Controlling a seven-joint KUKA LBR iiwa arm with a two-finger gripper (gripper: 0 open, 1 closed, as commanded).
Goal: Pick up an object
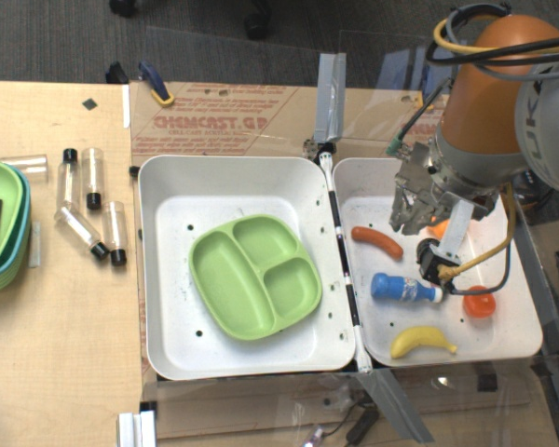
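One gripper [412,214] hangs over the right bin [517,343], near its back edge; whether it is spread or pinching anything I cannot tell. Just beside its tip lies a red sausage [377,241], towards the bin's left wall. An orange piece [436,223] peeks out under the wrist. Nearer the front edge lie a blue bottle [402,289], a red tomato [479,303] by the right wall, and a banana [422,342] at the front. In the left bin [163,250] sits a green divided plate [255,276]. Several clear vials [91,203] lie on the bench [47,343], left of the bins.
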